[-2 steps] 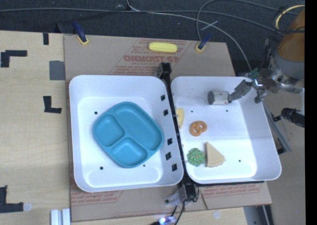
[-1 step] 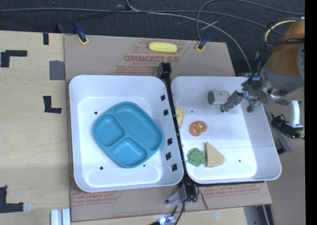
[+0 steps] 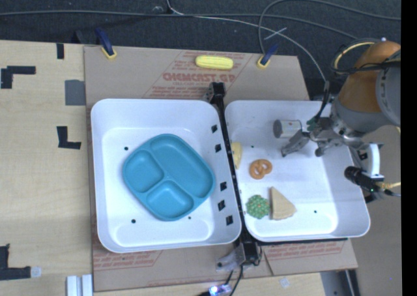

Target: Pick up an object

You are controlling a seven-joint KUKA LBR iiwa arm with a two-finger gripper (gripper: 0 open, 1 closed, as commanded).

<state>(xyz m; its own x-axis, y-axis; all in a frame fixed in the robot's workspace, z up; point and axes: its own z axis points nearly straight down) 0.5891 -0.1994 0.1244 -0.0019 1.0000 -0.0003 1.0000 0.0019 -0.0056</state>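
Pretzel in right bin, claw above

My bench is pale wood with black marks. On it I see a brown cardboard sheet clamped at the far edge, carrying two white bins side by side and a yellow corn cob.

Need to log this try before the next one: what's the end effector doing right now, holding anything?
End effector: fingers spread open over the right bin, nothing between them. A small grey object lies just beside it.
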